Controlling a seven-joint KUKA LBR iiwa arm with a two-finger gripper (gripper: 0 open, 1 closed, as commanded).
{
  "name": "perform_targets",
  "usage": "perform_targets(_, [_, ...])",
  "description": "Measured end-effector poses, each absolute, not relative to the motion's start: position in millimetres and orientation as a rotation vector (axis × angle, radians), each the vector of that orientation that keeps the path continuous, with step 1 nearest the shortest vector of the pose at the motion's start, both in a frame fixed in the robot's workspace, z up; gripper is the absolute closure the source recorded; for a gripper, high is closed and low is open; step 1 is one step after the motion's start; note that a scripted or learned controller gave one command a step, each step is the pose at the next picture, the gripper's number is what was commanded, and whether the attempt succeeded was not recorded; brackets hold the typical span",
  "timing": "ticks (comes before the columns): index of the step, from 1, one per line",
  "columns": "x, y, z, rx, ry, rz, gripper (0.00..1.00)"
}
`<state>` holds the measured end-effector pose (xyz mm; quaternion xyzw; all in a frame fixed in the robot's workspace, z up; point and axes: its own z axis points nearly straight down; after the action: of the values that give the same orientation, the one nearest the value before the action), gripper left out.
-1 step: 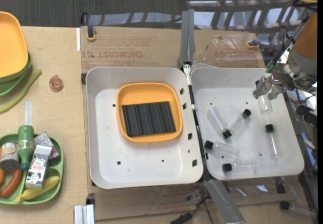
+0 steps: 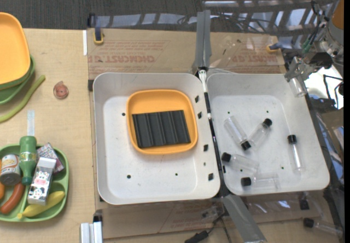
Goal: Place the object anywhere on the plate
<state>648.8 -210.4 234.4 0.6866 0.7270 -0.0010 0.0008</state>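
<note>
An orange plate [image 2: 162,97] lies in the left bin [image 2: 109,181]. A dark grey ribbed slab [image 2: 161,128] rests flat on the plate's middle. Several clear vials with black caps are scattered in the right bin [image 2: 306,179]: one [image 2: 236,129] near the centre, another [image 2: 261,131] beside it, a third [image 2: 294,151] toward the right wall. My gripper [image 2: 297,79] hangs over the right bin's far right corner, well away from the plate and above the vials. Nothing can be seen held in it.
Left of the bins, a green tray [image 2: 57,203] holds toy food and a green bottle [image 2: 27,157]. An orange dish [image 2: 11,50] is stacked at the far left edge. A metal frame [image 2: 257,15] runs behind the right bin.
</note>
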Motion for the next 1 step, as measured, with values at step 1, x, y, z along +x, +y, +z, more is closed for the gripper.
perform_targets(1, [659.4, -222.5, 295.3, 1.885, 2.509, -0.002, 1.0])
